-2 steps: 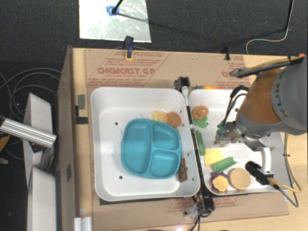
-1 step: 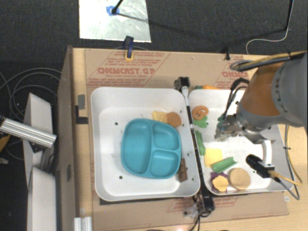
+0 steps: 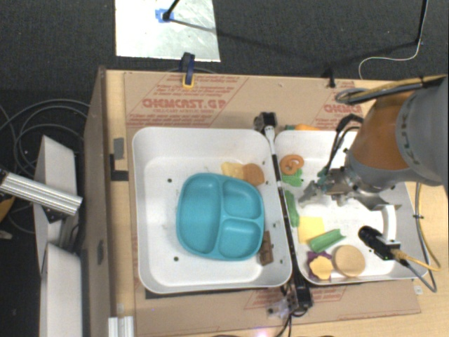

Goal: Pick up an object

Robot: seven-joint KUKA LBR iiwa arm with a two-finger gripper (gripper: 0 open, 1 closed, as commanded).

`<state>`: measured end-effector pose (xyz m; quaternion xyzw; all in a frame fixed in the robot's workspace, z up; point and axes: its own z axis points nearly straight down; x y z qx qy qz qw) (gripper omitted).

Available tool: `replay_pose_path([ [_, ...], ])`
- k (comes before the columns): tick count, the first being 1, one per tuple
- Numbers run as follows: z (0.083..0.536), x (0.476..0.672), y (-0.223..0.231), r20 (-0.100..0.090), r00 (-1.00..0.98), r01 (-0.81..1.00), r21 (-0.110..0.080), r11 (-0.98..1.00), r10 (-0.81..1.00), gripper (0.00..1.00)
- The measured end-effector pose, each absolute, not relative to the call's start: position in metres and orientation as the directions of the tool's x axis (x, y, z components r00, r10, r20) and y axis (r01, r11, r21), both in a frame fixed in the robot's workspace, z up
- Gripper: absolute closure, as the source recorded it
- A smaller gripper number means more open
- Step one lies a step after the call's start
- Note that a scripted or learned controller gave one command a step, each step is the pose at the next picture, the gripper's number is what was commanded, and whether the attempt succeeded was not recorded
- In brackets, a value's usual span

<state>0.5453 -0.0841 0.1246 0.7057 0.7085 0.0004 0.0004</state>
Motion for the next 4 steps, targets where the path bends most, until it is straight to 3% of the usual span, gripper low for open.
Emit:
replay_pose_path([
  [1,0.082,0.546,-0.098,0.0,0.0,1.0,-0.002,0.0,1.0,0.0],
  [2,0.085,0.59,-0.1,-0.001,-0.005,1.0,0.006,0.005,1.0,0.0],
  [3,0.245,0.673,-0.192,-0.012,-0.002,1.0,0.025,0.002,1.0,0.0],
  [4,0.152,0.564,-0.135,0.006,-0.001,1.0,-0.014,0.001,1.0,0.0],
])
